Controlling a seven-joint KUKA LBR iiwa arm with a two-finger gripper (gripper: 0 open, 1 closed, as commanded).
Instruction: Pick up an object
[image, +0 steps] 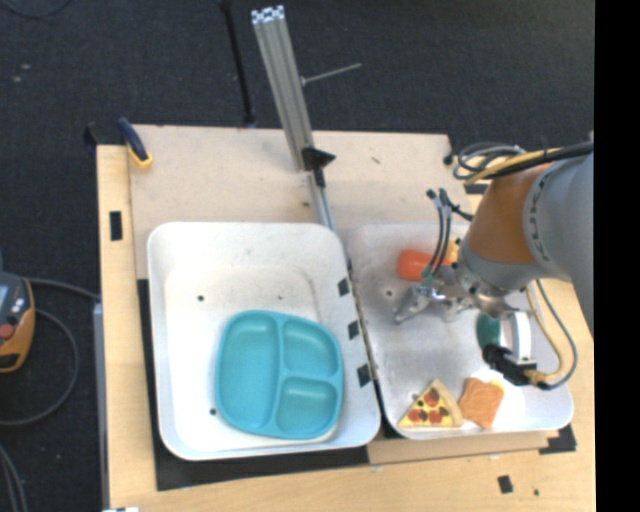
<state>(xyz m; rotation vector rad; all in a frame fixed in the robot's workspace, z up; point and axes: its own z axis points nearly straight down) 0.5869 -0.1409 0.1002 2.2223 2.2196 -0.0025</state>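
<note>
near edge: pizza slice toy (432, 408) and an orange block (482, 401) sit at the right bin's (390, 345) front
target guess: orange round thing (413, 264), far side of the bin
gripper (415, 303): fingers look spread, pinching nothing
key relation: orange thing lies just beyond the fingertips
left bin (230, 250): teal divided tray (279, 374)

Blue-handled clamp (133, 141) at bench (220, 180) corner, slanted aluminium rail (285, 85)

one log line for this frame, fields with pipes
gripper low in right bin | fingers apart, nothing between | orange object just behind | pizza slice toy, orange block near front wall | teal tray in left bin
</note>
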